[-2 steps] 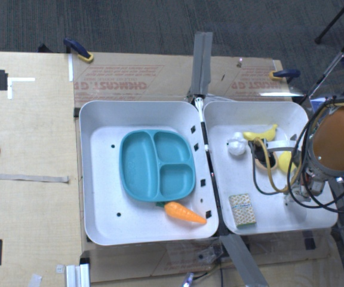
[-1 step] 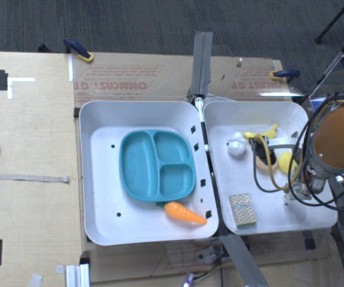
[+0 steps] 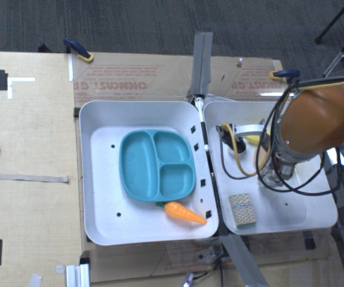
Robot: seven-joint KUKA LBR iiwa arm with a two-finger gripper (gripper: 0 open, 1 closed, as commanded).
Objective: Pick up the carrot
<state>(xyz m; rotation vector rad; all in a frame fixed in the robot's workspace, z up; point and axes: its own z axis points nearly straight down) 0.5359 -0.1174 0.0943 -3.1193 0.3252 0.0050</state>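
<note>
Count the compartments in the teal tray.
3. The teal tray in the left bin has one long compartment on its left side, and two smaller ones on its right, upper and lower. The carrot lies below it.

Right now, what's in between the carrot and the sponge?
In the camera view, the divider where the two bins meet lies between the carrot and the sponge, with bare white bin floor on each side.

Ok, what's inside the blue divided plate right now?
The blue plate shows three bare compartments. The carrot lies outside, touching its front edge. Whatever is beneath the plate is covered.
</note>
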